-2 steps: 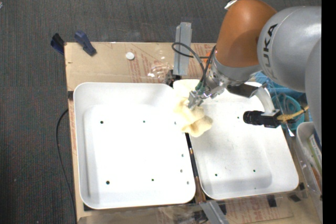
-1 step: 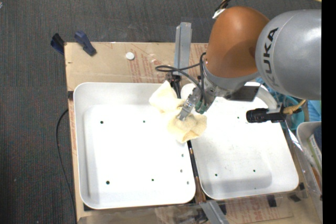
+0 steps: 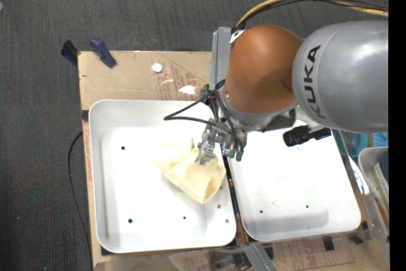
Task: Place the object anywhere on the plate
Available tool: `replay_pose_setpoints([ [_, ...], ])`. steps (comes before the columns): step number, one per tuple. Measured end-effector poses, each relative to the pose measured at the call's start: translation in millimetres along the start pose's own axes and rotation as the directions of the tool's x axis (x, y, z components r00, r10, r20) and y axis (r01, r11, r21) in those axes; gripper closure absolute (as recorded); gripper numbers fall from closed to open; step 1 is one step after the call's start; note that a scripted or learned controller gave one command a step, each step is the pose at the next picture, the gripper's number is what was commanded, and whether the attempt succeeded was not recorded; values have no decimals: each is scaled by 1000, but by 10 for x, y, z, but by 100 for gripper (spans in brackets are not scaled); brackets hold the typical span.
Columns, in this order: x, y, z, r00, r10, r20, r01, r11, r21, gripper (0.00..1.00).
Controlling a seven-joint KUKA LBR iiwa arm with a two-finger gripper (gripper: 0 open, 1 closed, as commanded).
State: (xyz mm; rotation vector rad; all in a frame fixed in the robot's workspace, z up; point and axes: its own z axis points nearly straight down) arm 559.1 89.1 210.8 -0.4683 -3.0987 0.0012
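A pale cream, folded, wedge-shaped object (image 3: 190, 176) lies in the left white bin (image 3: 114, 136), near its right wall. My gripper (image 3: 216, 150) hangs below the orange wrist band, directly over the object's upper right edge, and seems to touch it there. The wrist and cables hide the gripper's tip and the part of the object beneath it. From this angle I cannot make out whether the object is held.
The right white bin (image 3: 298, 200) lies beside the left one, with the arm's grey body (image 3: 342, 73) above its far part. A cardboard sheet (image 3: 146, 73) lies behind the bins. Dark carpet surrounds the bench.
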Motion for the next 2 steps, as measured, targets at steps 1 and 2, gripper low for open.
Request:
replay_pose_setpoints([
  [1,199,175,-130,957,-290,3,290,957,-1,100],
  [2,199,177,-131,957,-290,3,290,957,-1,0],
])
